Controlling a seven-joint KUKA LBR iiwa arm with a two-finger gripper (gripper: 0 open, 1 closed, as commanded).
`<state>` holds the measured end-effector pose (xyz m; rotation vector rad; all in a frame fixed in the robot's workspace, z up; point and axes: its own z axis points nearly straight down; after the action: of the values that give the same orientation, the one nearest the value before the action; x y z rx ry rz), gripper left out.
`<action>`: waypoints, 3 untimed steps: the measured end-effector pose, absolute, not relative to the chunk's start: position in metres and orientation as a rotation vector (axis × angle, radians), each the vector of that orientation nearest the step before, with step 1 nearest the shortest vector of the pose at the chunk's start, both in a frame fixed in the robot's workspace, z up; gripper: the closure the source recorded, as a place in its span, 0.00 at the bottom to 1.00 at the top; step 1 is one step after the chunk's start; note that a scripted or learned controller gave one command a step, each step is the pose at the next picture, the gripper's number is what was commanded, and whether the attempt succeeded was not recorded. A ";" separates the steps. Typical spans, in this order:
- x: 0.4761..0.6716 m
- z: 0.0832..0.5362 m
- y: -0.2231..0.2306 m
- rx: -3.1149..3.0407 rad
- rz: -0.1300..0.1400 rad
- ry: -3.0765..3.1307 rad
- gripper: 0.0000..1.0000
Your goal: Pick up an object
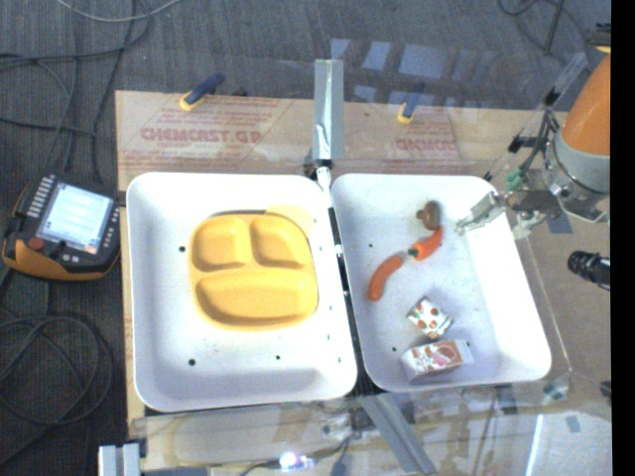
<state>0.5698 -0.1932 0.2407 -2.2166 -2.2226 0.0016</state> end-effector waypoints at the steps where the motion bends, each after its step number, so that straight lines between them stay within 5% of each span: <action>1: 0.616 0.108 -0.216 -2.174 -0.014 -2.282 0.00; 2: 0.636 0.099 -0.154 -2.127 -0.015 -2.345 0.00; 3: 0.634 0.099 -0.118 -2.030 -0.015 -2.435 0.00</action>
<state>0.6336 -0.1176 0.0990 -2.0295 -2.4345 -0.0148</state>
